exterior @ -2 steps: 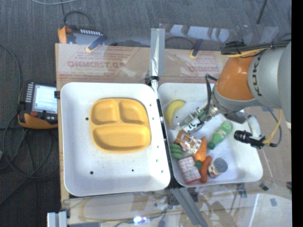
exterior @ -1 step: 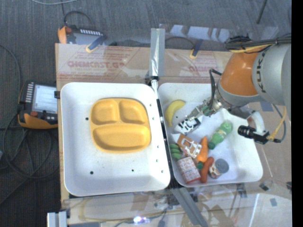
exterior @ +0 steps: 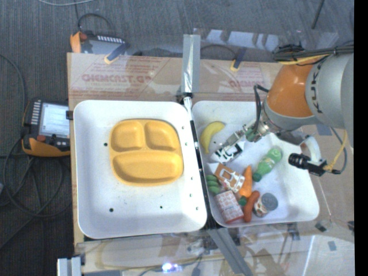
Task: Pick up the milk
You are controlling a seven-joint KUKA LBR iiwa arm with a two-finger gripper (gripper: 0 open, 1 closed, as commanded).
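The gripper [exterior: 229, 150] hangs low in the right bin [exterior: 310, 209], beside a yellow banana [exterior: 211, 133] — whether it is apart or together cannot be told. Just below it lies the milk [exterior: 230, 178] carton, apart from the gripper, a carrot [exterior: 247, 183] beside it.

One fixed camera looks down on me from above, slightly slanted, far enough to frame the tabletop [exterior: 144, 76] and both bins: left bin [exterior: 92, 211] at 9 o'clock, right bin [exterior: 296, 203] at 3 o'clock.
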